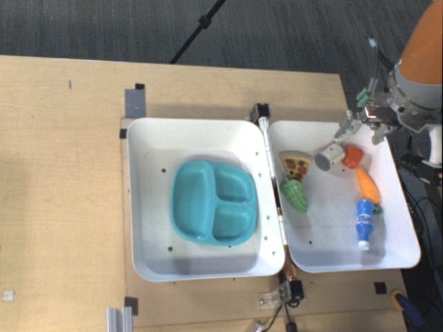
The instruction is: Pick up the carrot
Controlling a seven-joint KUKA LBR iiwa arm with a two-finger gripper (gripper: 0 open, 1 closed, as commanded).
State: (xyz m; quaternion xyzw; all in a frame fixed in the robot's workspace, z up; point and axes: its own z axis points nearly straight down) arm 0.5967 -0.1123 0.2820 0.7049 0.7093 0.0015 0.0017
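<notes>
1. Can't really tell how the jaws stand from here. The gripper [360,120] hangs over the back edge of the right bin [408,258], and nothing looks caught in it.
2. The carrot [367,184] lies loose in that bin, near the right wall, between an orange-capped grey cylinder [333,158] and a small blue bottle [364,221].
3. So I'd say it's still the approach step. Next it needs to shift toward the bin's front and drop over the carrot, lined up across it.
4. The arm [423,47] reaches in from the upper right, wrist pointed down.
5. Left bin holds a teal divided plate [213,203].
</notes>
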